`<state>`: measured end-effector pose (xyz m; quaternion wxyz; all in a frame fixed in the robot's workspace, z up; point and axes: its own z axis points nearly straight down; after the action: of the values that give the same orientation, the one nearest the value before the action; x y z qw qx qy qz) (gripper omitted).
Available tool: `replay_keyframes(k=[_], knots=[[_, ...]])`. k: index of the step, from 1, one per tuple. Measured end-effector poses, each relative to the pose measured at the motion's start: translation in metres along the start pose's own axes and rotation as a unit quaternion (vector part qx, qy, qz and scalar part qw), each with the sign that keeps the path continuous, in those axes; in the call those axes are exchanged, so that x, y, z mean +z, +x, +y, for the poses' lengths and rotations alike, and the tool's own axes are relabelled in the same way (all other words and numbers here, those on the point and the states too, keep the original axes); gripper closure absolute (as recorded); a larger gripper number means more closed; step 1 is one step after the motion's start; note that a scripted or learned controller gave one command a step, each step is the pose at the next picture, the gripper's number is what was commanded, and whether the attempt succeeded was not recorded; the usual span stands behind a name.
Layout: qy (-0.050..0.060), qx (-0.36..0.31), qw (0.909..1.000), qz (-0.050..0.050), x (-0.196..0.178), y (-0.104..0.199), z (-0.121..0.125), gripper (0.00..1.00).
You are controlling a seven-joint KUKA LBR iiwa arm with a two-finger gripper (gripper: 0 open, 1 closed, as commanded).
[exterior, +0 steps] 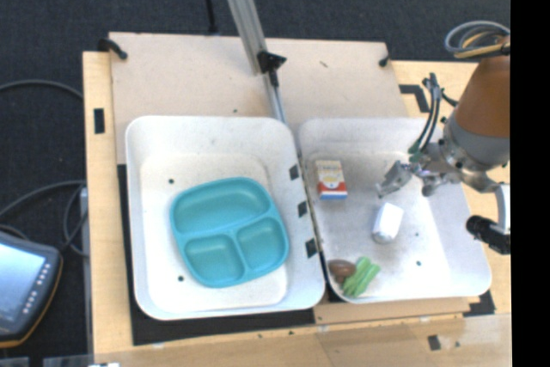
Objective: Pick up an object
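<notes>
From my seat the counter [99, 185] carries two shallow white bins side by side, the left bin [146, 150] and the right bin [455, 271]. My arm [485, 112] comes in over the right bin's far right side.

The largest loose thing is the teal divided tray [228, 229], lying flat in the left bin. I judge it stiff plastic and light, but broad and low, so only a raised rim would give my hand any purchase. I would leave it.

My hand [400, 178] hangs above the right bin's middle, tilted down toward the left. At this slant I cannot tell whether it is spread or pressed together, and I see nothing between its tips.

Just below it lies a small white cylinder [388, 222], on its side and slightly angled, apart from the bin walls. This is my likeliest target. It looks light and rigid with a smooth skin, so it may roll or squirt out. I would close across its short width, near the middle of its length.

The small carton [330, 180], near the left wall, looks light and a bit crushable; its flat long faces suit a gentle pinch.

In the near left corner, a green piece [365, 276] touches a brown lump [342, 270]. Both sit against the wall, awkward to reach.
</notes>
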<state>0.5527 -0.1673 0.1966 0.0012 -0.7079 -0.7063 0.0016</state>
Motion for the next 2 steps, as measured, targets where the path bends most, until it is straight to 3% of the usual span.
replay_keyframes(k=[1, 2], knots=[[-0.008, -0.005, 1.0000, -0.001, -0.115, 0.046, 0.073, 0.00], [0.000, 0.000, 1.0000, -0.001, -0.066, 0.034, 0.052, 0.00]])
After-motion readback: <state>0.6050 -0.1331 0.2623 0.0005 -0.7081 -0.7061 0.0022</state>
